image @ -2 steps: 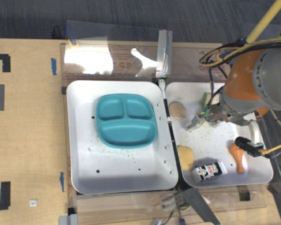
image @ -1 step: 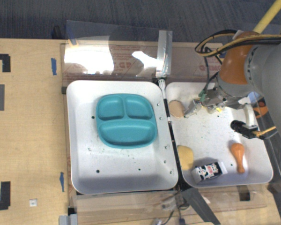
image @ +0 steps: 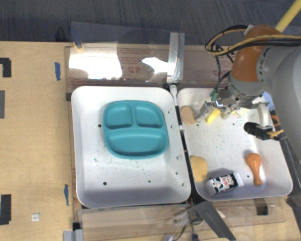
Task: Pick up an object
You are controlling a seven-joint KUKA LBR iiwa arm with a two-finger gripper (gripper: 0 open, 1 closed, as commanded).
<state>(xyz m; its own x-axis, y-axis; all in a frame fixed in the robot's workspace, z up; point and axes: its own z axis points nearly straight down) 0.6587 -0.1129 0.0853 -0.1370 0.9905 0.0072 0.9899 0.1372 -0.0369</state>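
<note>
The gripper (image: 211,110) hangs low over the right bin (image: 276,185), near its back left corner, and a small yellow piece (image: 212,116) sits right at its tip — but from this slanted height I cannot tell how the jaws stand or whether the piece is truly caught between them, so no hold can be claimed. Just to the left of the tip, against the bin's left wall, lies a tan round piece (image: 188,115), close beside the yellow one. By my reading the step in hand is the grasp itself: the arm is down at the pick, not yet lifted away. The next move calls for a firm closing on the yellow piece and a straight lift, keeping clear of the tan neighbour and the wall. Further out along the bin's front edge lie a yellow lump (image: 198,167) near the left wall, a black-and-white packet (image: 223,183) and an orange carrot-like piece (image: 255,167) toward the right. In the left bin (image: 85,134) rests a teal divided plate (image: 136,128), well apart from the work.
</note>
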